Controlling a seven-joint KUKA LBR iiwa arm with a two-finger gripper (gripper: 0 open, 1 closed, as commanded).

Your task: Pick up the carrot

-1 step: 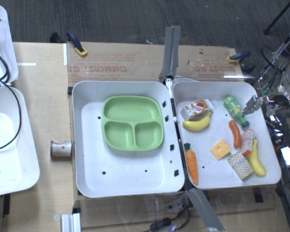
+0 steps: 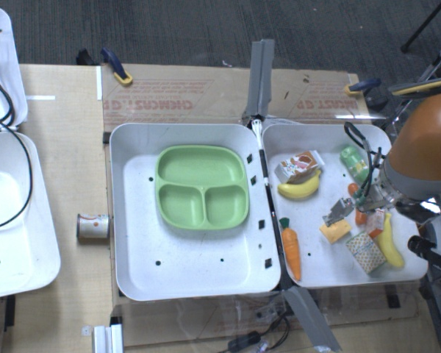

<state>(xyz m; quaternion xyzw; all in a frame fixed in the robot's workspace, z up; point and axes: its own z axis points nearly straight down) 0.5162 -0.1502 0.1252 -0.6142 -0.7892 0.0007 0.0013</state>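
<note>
Hovering low in the right bin (image 2: pixel 331 259), gripper (image 2: pixel 343 210) sits just above a yellow block (image 2: pixel 335 232); can't tell its state, nothing visibly clamped. Carrot (image 2: pixel 291 250): orange, green top, lying lengthwise along the bin's left wall, tip toward the near edge. It's left of and nearer than the gripper, apart from it, with the block between. Banana (image 2: pixel 300 188) lies past the carrot. Left bin (image 2: pixel 132 219) holds a green tray (image 2: pixel 203 187).
</note>
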